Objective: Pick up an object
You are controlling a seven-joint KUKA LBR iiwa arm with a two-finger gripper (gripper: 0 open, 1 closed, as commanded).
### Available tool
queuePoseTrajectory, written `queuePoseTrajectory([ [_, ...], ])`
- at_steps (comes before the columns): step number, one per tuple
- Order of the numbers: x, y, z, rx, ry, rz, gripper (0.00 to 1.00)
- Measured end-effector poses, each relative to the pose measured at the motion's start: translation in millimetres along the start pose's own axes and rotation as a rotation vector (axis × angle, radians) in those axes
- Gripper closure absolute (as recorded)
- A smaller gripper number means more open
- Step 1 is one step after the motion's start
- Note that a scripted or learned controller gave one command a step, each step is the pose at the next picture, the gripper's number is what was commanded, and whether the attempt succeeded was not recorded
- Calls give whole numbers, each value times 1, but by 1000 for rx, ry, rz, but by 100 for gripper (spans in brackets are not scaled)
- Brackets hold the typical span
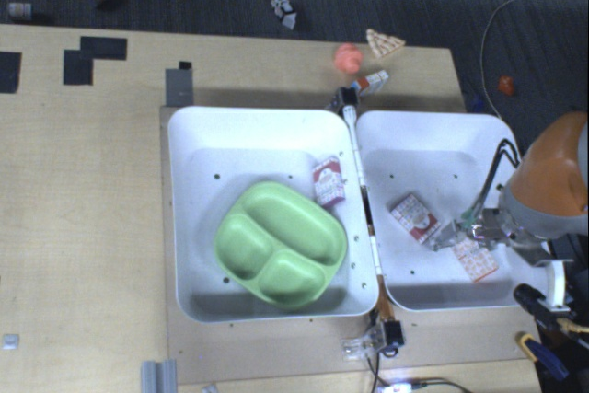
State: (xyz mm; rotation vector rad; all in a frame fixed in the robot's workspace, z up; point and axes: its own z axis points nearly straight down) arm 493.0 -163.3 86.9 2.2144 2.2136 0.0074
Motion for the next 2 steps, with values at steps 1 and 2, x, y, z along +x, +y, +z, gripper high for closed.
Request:
queuePoseTrajectory([
  [1, 0, 2, -11, -6, -1, -2, 100],
  [2, 50, -4, -130, 6, 4, -5, 100],
])
